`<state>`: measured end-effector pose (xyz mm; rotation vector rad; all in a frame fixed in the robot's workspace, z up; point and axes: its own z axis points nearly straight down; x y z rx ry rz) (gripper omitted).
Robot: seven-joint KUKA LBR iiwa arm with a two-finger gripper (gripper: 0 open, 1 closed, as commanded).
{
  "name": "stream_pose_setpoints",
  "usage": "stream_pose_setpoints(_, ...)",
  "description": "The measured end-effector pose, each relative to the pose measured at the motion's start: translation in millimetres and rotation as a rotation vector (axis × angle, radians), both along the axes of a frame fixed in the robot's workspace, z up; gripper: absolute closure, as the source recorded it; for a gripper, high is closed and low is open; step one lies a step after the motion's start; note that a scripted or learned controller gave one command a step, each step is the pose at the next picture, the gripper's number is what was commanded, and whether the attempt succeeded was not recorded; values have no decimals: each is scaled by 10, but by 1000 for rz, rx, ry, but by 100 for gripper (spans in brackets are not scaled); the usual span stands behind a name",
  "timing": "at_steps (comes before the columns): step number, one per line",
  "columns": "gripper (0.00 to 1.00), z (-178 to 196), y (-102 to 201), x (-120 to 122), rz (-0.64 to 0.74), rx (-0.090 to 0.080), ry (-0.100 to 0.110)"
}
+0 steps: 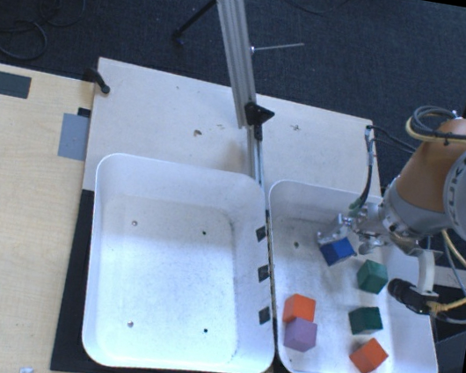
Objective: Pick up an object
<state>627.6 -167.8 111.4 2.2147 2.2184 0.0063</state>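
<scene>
A blue cube (337, 250) is seen tilted in the right bin (301, 204), at the tip of the hand (345, 237); whether it is clamped or merely touched cannot be told. Two green cubes (372, 276) (365, 320), two orange ones (300, 308) (369, 355) and a purple one (301, 334) are scattered nearby. A corner grip could be lost on lifting.

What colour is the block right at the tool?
Blue block, at the tool, in the camera view.
</scene>
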Motion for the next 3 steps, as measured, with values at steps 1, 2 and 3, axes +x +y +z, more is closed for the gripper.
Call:
stream_pose_setpoints(1,100,44,1,-26,0,2,10)
stream_pose_setpoints(2,100,1541,733,-37,2,3,2)
stream_pose_setpoints(3,100,1462,1422,33,4,5,10)
